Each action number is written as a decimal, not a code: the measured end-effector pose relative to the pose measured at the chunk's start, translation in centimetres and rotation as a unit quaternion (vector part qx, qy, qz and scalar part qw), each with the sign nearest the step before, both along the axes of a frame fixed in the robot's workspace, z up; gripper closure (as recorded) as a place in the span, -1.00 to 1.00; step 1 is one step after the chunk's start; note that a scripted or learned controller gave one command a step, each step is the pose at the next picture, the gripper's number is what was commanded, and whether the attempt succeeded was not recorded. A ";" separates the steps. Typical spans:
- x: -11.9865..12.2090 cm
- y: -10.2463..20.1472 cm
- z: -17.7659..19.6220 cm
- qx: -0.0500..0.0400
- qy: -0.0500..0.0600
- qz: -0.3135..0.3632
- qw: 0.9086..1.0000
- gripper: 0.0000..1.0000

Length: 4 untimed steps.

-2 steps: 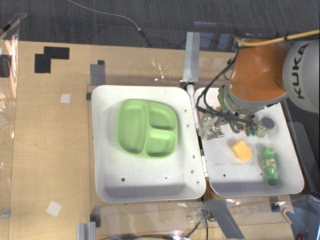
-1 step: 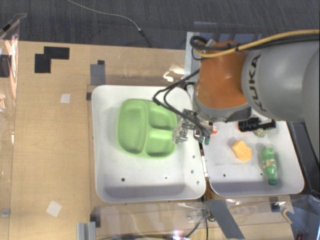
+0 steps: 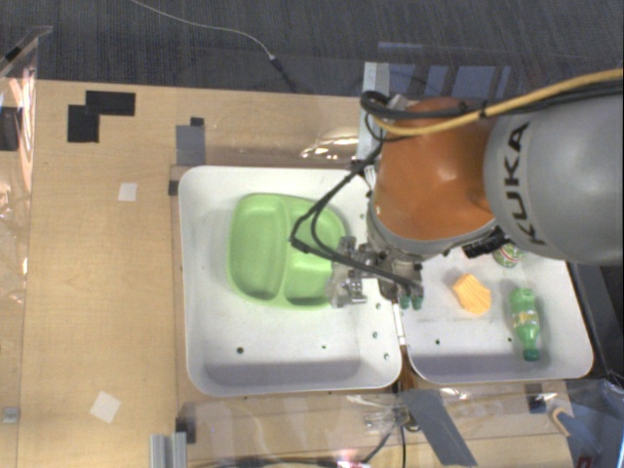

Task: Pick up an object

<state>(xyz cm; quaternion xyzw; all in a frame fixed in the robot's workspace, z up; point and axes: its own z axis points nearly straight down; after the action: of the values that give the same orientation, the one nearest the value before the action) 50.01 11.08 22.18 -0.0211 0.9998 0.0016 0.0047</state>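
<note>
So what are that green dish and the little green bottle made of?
The green dish looks like moulded plastic: one even lime colour, rounded edges, two shallow compartments and a soft, fairly dull sheen. The green bottle in the other bin seems to be plastic too, glossy and perhaps slightly see-through, with a paler band round its middle; it is too small to be sure.

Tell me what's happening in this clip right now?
A grey KUKA arm reaches in over two white bins. Its gripper sits low at the right edge of a green divided tray in the left bin. An orange piece and a green bottle lie untouched in the right bin.
</note>
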 end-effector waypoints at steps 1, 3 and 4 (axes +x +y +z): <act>0.0 -0.5 -0.1 -0.002 -0.001 0.195 0.981 1.00; -0.4 -1.4 4.2 -0.006 -0.003 0.612 0.791 1.00; -1.2 -0.4 -0.9 -0.003 0.000 0.344 0.939 1.00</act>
<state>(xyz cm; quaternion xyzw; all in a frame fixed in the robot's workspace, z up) 48.80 10.64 21.32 -0.3637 0.9315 0.0004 0.0035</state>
